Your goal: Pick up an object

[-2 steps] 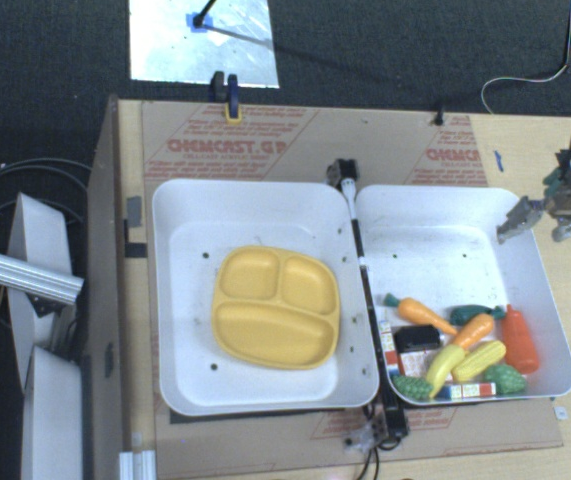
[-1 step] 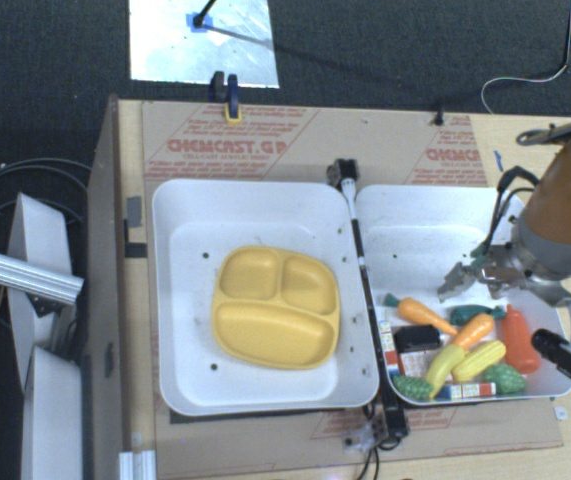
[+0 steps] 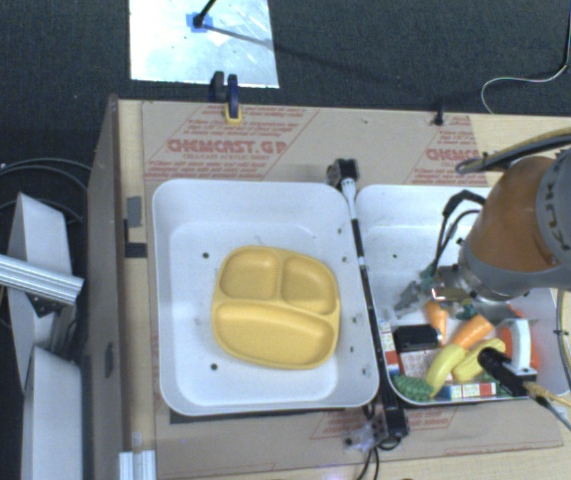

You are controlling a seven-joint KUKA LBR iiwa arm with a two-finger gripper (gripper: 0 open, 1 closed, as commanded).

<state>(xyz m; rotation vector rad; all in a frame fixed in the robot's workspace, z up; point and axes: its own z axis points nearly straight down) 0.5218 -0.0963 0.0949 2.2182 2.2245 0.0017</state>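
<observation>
The right bin [image 3: 405, 218] holds a heap of small items at its near end: an orange carrot-like piece [image 3: 471, 329], a yellow banana [image 3: 443, 364], a green item [image 3: 415, 389], a red and white piece [image 3: 520, 345] and a black block [image 3: 414, 336]. My gripper [image 3: 423, 290] hangs low over the middle of this bin, just behind and left of the heap. The arm's orange band [image 3: 520, 218] and grey wrist cover the bin's right side. Nothing can be seen held by the gripper.
The left bin [image 3: 180, 268] holds a yellow divided plate [image 3: 277, 306] at its centre. A black divider rail [image 3: 360, 268] runs between the bins. Cables [image 3: 555, 398] trail near the right bin's front corner. Cardboard [image 3: 265, 138] lies under both bins.
</observation>
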